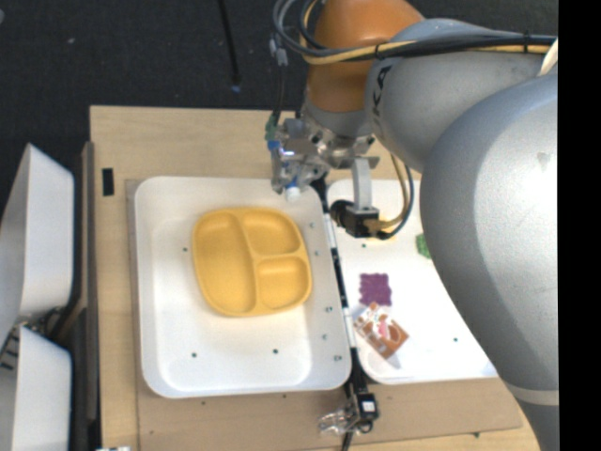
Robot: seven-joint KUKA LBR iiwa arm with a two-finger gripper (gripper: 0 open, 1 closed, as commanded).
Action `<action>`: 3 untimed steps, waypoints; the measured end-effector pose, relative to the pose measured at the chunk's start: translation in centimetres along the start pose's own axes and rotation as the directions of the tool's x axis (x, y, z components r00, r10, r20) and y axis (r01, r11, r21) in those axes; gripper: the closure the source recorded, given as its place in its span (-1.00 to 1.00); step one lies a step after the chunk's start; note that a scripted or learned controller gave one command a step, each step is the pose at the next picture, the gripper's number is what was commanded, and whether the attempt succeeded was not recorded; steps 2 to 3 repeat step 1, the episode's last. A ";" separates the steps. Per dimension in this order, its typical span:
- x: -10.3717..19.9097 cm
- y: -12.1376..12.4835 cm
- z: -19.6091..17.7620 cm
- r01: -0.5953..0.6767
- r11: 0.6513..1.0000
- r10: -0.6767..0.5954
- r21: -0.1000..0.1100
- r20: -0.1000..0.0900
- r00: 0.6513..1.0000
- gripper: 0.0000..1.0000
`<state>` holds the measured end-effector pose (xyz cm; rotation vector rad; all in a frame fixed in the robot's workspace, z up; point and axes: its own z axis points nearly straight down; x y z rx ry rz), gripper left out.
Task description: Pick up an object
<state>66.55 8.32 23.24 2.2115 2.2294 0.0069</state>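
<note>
Jaws cannot be told apart as open or closed, since the gripper (291,181) is hanging over the far edge of the left bin (169,346), near its far right corner, seen from above. Nothing is showing between them. A yellow divided plate (252,259) is lying in the middle of that bin. A purple piece (376,288) and a brown-and-white packet (381,332) are lying along the right bin's (451,350) left edge.

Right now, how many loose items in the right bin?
3 visible: a purple piece mid-bin, a red-and-white packet nearer the front, a green bit at the arm's edge. The arm covers much of that bin, so more may be hidden.
</note>
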 end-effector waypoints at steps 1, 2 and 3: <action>-0.4 -0.1 0.1 -0.005 1.000 0.005 0.004 0.002 1.000 -1.00; -0.4 -0.1 0.1 -0.005 1.000 0.005 0.004 0.002 1.000 -1.00; -0.4 -0.1 0.1 -0.005 1.000 0.005 0.004 0.002 1.000 -1.00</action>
